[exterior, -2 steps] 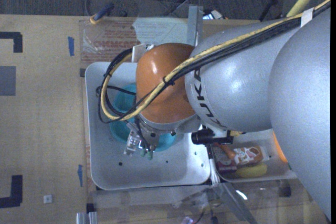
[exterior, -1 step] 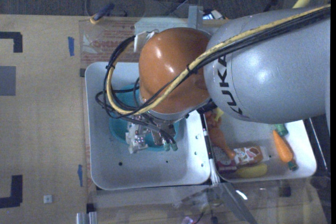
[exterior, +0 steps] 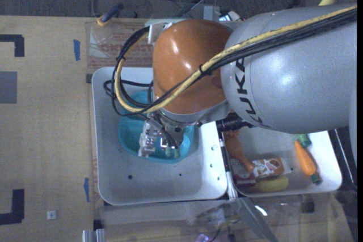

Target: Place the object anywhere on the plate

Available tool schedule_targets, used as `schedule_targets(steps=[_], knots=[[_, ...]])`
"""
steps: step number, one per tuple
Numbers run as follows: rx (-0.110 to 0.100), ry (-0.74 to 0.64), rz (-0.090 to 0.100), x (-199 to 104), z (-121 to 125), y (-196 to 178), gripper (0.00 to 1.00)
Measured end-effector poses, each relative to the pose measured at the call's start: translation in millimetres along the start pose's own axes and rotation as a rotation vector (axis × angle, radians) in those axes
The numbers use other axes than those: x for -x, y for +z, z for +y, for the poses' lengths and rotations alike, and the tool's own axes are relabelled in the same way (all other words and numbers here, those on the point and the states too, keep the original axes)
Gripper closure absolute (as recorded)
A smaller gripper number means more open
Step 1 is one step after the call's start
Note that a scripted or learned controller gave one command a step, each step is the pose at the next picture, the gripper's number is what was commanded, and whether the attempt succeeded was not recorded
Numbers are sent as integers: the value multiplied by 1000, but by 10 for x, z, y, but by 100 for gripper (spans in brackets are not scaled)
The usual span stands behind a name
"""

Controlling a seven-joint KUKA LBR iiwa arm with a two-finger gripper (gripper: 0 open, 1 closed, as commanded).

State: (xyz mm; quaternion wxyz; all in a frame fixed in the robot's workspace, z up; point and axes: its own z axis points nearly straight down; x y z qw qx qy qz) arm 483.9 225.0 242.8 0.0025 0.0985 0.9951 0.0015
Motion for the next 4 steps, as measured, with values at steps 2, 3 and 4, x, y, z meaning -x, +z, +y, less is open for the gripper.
schedule_targets(steps=[2,3,4], knots=[[4,1,-4,13,8,-105,100],[4,1,-4,12,7,-105,0],[8,2,-9,25,16,-211,100]])
